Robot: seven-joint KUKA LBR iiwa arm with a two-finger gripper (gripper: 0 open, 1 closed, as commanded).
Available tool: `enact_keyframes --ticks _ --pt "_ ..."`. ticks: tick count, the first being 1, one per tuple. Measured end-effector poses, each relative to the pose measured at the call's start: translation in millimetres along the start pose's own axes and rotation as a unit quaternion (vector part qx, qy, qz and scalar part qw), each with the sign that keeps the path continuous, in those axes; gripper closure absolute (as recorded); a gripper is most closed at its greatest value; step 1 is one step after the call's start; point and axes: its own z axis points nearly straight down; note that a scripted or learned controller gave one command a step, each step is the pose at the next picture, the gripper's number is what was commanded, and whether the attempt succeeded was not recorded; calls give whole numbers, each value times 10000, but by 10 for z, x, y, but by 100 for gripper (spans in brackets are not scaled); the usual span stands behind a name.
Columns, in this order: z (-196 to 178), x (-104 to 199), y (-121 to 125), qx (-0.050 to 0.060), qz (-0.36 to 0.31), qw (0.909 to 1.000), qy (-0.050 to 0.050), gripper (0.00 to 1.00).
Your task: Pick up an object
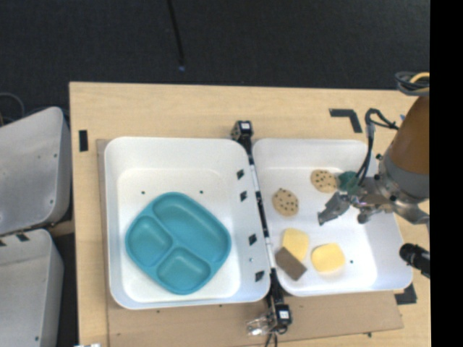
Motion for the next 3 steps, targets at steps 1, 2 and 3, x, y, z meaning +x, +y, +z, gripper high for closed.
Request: enact_keyframes --ticks 1,2,3 --pt "-55 3 23 -56 -16 10000 -9 0" --pt "573 8 54 -31 0 10000 -11 0" --pt "1195 45 81 -25 6 10000 -10 0"
